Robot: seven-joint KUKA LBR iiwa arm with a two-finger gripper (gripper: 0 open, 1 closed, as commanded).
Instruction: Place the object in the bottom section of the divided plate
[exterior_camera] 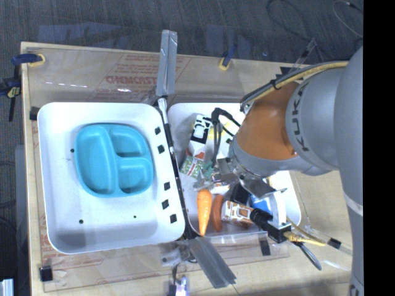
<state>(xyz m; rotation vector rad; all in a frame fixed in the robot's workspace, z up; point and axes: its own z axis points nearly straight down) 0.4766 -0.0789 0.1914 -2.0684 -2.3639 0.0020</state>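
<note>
The blue divided plate (115,160) lies in the left bin (55,227), with one long section on its left and two smaller ones on its right; nothing is in any of them. To the right of the plate, across the wall where the two bins meet, the right bin (295,209) holds a clutter: a carrot (203,211) nearest the plate, an orange sausage-like piece (216,213) touching it, small printed packets (196,164) above them, and a little boxed item (236,212) further right. Which of these is the task's object cannot be told for sure; the carrot looks the likeliest. It appears to be a light, stiff, smooth toy that could roll or slip, so a grip across its thick upper half seems safest. Further right again, the arm's wrist (271,134) hangs over the clutter, and whether the jaws are released or clenched cannot be told.
</note>
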